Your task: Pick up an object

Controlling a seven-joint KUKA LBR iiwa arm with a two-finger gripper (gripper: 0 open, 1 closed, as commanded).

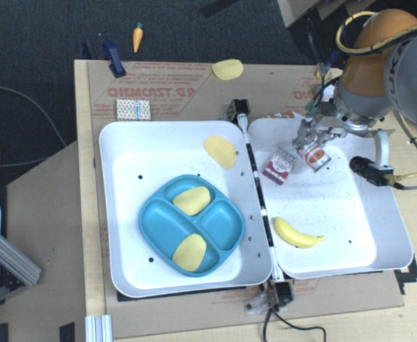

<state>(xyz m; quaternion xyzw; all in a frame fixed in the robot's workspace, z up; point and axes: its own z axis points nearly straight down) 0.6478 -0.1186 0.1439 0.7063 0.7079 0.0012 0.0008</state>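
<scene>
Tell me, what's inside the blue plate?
The blue plate holds two yellow pieces, one per compartment. The third compartment shows bare blue. Whatever is under the pieces is covered.

I see the claw upper right, down over a small red-and-white packet; another packet just left, banana lower in that bin.

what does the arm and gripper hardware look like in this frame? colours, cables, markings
The arm is grey with a rounded orange band above the wrist. A yellowish cable loops beside the orange section, and thin wires run down toward the wrist. The gripper is a small metallic grey assembly with dark parts. No legible markings on either.
</scene>
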